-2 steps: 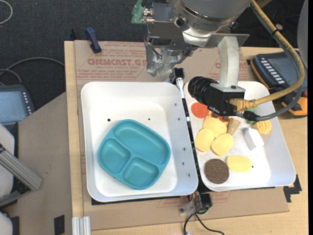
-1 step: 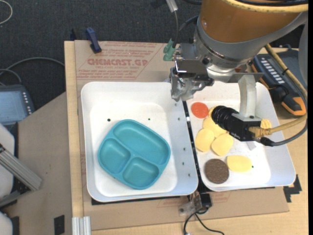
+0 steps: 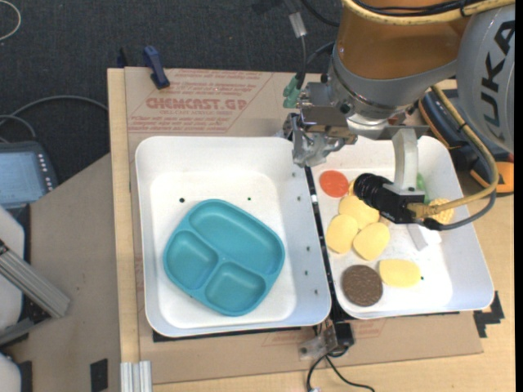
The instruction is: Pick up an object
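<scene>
Pick not yet done, judging by scene. Gripper hangs above orange disc, near far end of divider between bins; grip state: cannot tell. Nothing visibly held. Yellow pieces and brown cookie lie beyond disc, nearer camera. Teal plate left of disc, other bin.

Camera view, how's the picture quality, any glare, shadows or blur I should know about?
In the camera view, lighting is even and soft; the teal three-compartment plastic plate shows only a mild sheen, the white left bin is bright but not blown out, the grey arm with its orange band looms large and slightly soft near the lens, shading the white right bin's upper part.
</scene>
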`<control>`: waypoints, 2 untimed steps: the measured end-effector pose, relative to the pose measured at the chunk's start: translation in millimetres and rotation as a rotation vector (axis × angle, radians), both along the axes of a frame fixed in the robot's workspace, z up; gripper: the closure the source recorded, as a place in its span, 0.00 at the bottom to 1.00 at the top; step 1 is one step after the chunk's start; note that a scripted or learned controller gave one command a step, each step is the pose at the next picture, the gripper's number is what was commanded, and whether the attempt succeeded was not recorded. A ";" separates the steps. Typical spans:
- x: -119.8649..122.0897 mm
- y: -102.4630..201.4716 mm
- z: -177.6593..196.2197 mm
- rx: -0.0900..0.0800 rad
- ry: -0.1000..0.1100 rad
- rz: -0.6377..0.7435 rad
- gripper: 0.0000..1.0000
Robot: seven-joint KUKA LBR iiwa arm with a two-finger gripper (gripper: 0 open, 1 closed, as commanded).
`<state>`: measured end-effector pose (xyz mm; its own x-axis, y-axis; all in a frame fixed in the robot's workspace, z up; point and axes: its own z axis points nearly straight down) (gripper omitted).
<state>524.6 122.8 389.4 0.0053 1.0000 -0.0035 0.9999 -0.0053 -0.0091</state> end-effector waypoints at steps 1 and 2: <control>-22.5 59.6 115.8 0.011 -0.023 0.013 1.00; -45.9 14.7 148.9 0.006 -0.017 0.002 1.00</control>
<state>478.7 137.5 538.3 0.0036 1.0000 0.0022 1.0000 -0.0037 0.0076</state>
